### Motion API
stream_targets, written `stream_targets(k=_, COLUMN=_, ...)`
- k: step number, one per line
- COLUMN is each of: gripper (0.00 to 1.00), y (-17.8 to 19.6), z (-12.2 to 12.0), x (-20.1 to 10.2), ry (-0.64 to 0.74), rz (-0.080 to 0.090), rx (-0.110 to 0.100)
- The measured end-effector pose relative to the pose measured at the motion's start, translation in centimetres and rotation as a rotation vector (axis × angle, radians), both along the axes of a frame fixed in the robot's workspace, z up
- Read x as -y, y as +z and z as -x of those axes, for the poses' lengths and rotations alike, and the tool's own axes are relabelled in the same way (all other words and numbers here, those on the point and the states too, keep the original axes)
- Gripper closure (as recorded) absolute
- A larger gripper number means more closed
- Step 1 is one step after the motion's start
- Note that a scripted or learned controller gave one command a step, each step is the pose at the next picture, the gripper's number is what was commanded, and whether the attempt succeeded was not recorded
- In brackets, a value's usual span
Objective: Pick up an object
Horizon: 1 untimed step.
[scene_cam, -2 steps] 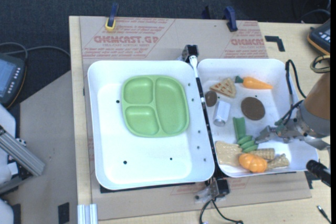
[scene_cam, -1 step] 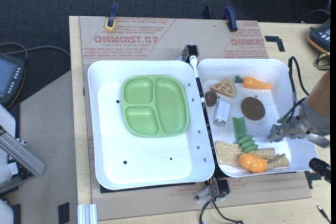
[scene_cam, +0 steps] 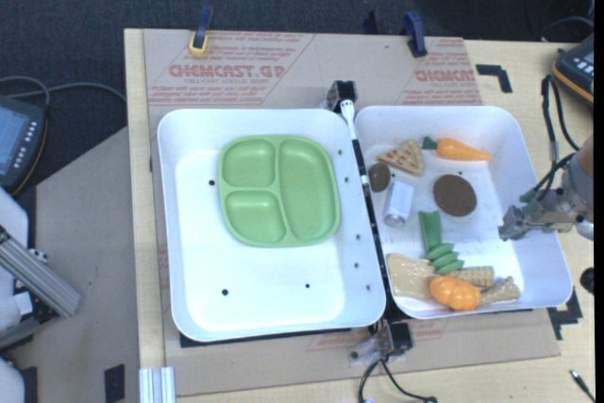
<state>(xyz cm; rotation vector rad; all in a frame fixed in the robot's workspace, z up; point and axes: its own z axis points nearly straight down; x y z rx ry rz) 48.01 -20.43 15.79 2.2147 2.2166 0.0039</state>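
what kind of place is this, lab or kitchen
Most likely a robotics lab, not a kitchen. The two white bins sit on a protective-film-covered board clamped to a bench, the food in the right bin looks like toy pieces, such as a carrot, and a robot tool reaches in beside loose cables.

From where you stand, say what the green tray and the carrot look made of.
Green tray: likely moulded plastic, matte pale green, with smooth rounded compartment walls. Carrot: probably toy plastic, uniform bright orange with a faint sheen and a green stub; rubber is possible.
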Motion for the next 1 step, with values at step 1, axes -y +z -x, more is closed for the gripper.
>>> stream_targets(k=1, gripper=1.0, y=6.43, z=-0.15, x=0.06, ry=0.001, rz=0.001, rx=0.001)
